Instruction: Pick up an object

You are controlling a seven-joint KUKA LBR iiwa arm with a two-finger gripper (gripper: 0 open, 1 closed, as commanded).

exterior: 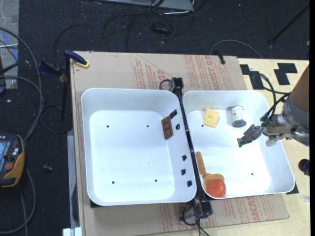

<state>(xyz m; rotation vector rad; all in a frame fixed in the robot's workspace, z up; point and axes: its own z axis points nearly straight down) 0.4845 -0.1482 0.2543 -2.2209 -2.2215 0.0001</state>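
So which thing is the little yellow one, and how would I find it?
Start at the right-hand white bin, the one the tool hangs over. Look at its far end: the yellow block lies there, left of a small white cylinder. It is the only yellow, flat-sided piece; the red-orange ball sits at the near end.

Illegible mirrored red print on cardboard (206, 68)

A cardboard-covered bench (147, 68) is seen, with two white bins laid on it: the right bin (275, 166) beneath the gripper (246, 136), the left bin (98, 132) well beyond it.
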